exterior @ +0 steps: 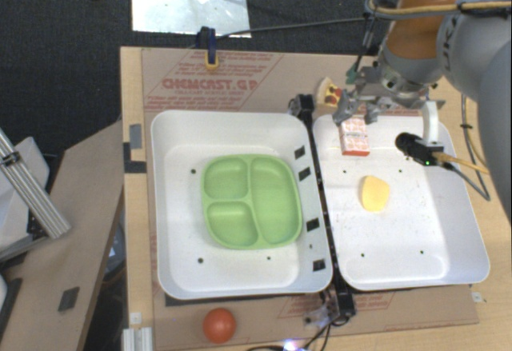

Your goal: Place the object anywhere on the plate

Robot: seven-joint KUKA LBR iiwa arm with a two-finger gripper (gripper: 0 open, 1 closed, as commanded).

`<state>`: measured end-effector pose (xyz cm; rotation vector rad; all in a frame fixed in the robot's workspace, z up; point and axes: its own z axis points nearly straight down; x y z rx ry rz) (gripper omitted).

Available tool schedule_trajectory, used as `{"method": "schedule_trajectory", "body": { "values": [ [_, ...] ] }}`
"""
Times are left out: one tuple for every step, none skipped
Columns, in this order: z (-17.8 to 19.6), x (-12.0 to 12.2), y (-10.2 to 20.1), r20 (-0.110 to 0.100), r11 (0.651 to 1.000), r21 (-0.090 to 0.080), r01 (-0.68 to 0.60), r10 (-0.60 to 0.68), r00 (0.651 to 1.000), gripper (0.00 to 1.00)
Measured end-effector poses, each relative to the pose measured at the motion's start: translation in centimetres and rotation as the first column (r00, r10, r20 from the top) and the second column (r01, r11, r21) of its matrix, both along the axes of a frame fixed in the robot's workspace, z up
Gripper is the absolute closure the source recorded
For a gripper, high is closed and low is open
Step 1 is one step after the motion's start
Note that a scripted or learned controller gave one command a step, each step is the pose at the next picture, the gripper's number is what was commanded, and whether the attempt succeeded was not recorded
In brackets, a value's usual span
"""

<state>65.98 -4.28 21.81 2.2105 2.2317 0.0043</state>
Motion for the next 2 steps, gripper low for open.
{"method": "schedule_trajectory", "body": {
  "values": [
    [1.3,0.3,5.4,0.001,1.000,0.001,0.000,0.000,1.000,1.00],
    [0.8,0.8,11.7,0.001,1.000,0.001,-0.001,0.001,1.000,1.00]
  ]
}}
